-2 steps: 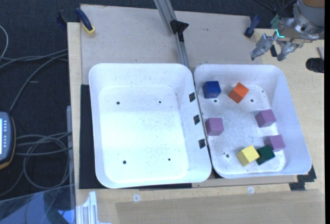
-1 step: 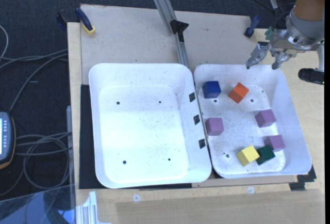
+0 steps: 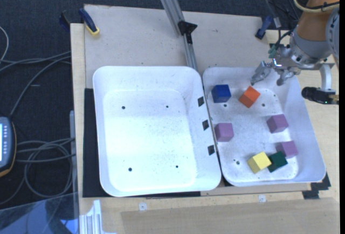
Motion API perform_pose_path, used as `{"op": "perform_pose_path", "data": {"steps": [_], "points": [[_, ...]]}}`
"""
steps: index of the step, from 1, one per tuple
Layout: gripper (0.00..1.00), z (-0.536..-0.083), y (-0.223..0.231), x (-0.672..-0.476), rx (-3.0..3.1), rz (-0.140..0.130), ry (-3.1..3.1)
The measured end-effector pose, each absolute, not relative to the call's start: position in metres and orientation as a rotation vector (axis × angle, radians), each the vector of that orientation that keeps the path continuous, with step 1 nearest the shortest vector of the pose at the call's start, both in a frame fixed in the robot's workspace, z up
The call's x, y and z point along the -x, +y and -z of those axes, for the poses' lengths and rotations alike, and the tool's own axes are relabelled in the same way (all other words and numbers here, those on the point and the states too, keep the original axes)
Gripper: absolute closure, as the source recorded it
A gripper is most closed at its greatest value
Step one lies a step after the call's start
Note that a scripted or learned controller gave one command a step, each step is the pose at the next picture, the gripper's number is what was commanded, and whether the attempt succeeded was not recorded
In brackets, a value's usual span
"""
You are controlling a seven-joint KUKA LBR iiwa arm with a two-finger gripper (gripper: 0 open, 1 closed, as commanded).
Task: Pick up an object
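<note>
The right bin (image 3: 302,114) holds several small blocks: a blue cube (image 3: 221,93), an orange cube (image 3: 248,97), purple blocks (image 3: 223,131) (image 3: 277,123) (image 3: 288,148), a yellow cube (image 3: 259,162) and a dark green one (image 3: 278,161). My gripper (image 3: 270,73) hangs over the bin's far edge, above and to the right of the orange cube. Its fingers are spread open and nothing sits between them.
The left bin (image 3: 108,119) lies beside the right one. A slanted metal pole (image 3: 171,4) crosses the bench at the back and ends near the gap between the bins. Blue clamps (image 3: 89,21) (image 3: 264,27) grip the bench's far edge.
</note>
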State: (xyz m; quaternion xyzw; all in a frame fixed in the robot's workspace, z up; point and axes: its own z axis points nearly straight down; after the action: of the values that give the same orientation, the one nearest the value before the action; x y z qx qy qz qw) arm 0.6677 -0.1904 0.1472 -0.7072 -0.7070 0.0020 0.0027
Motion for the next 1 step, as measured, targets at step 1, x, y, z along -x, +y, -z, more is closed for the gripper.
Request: {"op": "perform_pose_path", "data": {"steps": [1], "points": [[0.00, -0.0968, -0.1895, -0.6674, 2.218, -0.003, -2.220]]}}
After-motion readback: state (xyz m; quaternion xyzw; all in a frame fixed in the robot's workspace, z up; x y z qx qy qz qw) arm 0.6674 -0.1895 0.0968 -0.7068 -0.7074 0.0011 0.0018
